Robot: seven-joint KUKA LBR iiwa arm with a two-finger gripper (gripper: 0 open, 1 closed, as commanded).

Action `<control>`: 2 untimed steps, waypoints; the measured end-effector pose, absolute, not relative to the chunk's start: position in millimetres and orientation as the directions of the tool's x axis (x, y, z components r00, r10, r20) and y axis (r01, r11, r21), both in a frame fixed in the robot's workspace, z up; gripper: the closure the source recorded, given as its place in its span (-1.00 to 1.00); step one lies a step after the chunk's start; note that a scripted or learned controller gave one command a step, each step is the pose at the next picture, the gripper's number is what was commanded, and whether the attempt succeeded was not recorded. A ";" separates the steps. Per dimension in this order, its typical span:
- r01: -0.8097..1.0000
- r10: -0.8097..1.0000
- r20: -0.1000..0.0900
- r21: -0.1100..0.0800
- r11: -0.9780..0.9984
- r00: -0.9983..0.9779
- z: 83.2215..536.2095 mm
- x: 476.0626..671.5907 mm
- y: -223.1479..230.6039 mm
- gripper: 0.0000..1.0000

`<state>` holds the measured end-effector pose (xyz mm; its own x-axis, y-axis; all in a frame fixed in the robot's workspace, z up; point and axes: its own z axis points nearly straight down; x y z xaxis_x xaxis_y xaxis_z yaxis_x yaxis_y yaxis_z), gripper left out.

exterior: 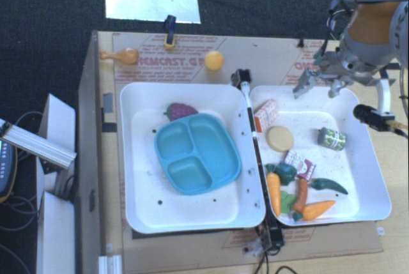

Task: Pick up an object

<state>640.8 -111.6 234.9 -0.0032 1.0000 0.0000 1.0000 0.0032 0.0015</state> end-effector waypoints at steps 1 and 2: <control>1.000 1.000 0.001 -0.003 0.001 -0.001 126.5 582.1 -87.3 -1.00; 1.000 1.000 -0.005 0.018 0.002 -0.002 89.2 518.7 -87.1 -1.00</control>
